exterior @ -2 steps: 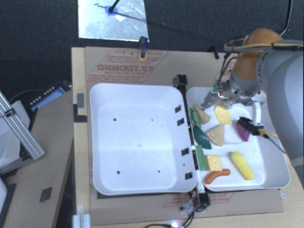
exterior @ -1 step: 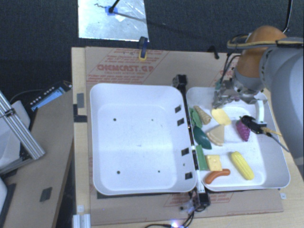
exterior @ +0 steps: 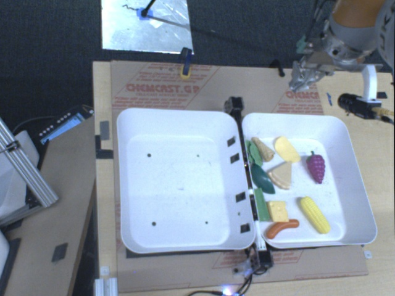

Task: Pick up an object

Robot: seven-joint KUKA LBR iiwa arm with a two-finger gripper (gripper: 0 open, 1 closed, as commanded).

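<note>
Camera view: right bin [exterior: 355,165] holds grapes [exterior: 316,167], corn [exterior: 314,214], sausage [exterior: 282,228]; fingers [exterior: 303,82] state unclear

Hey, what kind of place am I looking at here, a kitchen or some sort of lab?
Probably a robotics lab bench, not a kitchen: a grey arm's gripper hangs above two shallow white bins, the food, such as the purple plastic grapes and yellow plastic corn cob, is toy, and the bins sit on cardboard.

even bright light | soft focus | foil sheet [exterior: 147,16] glare
</note>
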